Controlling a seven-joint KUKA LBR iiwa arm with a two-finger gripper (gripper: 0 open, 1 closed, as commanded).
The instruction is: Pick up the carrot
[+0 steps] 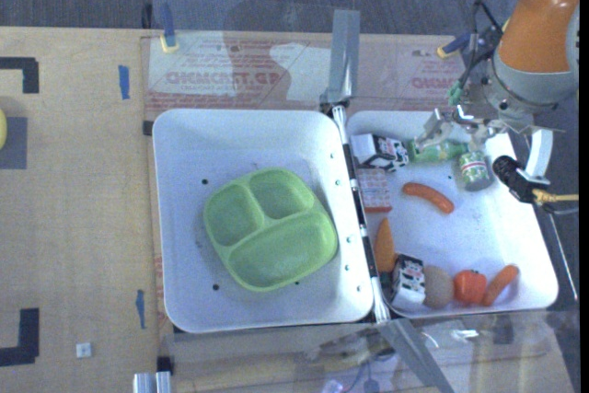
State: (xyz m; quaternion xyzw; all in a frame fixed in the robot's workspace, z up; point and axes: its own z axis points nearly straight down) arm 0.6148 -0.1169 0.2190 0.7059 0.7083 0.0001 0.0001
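Wooden bench (74,225) on the left, and two white bins sit on it side by side. The left bin (184,290) carries one green plate (270,227) with three compartments, sitting a little askew.

Over the shared wall into the right bin (543,285), and it's crowded. I count two small black-and-white cartons, one (379,149) at the top left corner and one (409,279) at the bottom. One red-and-white packet (373,190) lies against the left wall. Just below it is the carrot (385,244), probably that tapered orange piece hugging the same wall, narrow end up. One reddish sausage (429,197) lies mid-bin, and one small can (474,170) sits further right. Along the bottom edge sit one beige lump (438,287), one red piece (468,286) and one more orange piece (503,281), too blurred to name.

Top right, the gripper (457,122) hangs over the bin's upper part, above a green item (444,152) that it partly hides. The carrot lies well apart from it, down and to the left. Whether the gripper is spread or closed, I cannot tell, since cables and metal clutter it. The arm (543,28) is cut off at the frame's edge.
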